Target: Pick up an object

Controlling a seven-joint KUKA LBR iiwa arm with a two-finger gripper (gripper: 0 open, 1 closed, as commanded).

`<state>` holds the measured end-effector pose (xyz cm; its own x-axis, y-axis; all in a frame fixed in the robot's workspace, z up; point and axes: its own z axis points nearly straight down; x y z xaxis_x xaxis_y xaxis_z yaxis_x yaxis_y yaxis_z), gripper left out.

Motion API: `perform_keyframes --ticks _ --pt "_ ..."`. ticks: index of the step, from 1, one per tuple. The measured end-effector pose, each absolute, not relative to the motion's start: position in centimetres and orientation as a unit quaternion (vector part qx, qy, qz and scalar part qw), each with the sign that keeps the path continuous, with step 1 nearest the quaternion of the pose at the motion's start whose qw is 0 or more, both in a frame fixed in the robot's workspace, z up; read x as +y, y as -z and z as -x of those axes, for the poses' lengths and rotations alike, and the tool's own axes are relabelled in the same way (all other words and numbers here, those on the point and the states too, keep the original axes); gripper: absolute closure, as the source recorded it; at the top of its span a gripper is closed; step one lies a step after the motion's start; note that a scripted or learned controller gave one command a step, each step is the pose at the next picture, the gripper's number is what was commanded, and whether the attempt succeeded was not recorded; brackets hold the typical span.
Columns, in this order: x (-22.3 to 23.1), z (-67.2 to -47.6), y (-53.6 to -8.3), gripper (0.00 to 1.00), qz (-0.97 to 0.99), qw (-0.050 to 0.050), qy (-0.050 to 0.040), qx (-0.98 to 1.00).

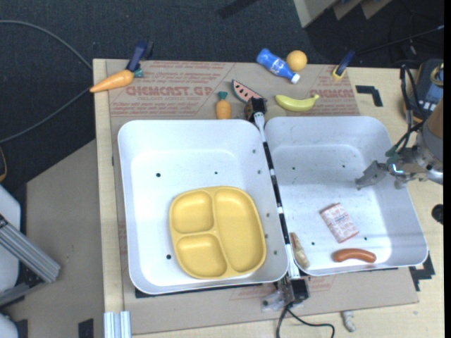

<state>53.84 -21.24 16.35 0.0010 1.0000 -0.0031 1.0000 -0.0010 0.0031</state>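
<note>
The right bin [331, 143] holds a pink-and-white packet [339, 222], a red-orange sausage [354, 256] near the front rim, and a tan bread-like piece [299, 251] against the left wall. My gripper [379, 172] hangs over the right side of this bin, above and to the right of the packet, with nothing seen in it. The arm comes in from the right edge. The left bin [141, 153] holds a yellow divided plate [217, 231].
Behind the bins on the bench lie a carrot [113, 82], a watermelon slice [244, 90], a small orange toy [223, 108], a blue bottle [276, 65], an orange ball [297, 60] and a banana [296, 103].
</note>
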Motion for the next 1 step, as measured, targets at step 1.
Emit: perform_keyframes --ticks 1 --pt "-10.37 -52.75 -15.95 0.0 -0.706 -0.001 -0.0001 0.708"
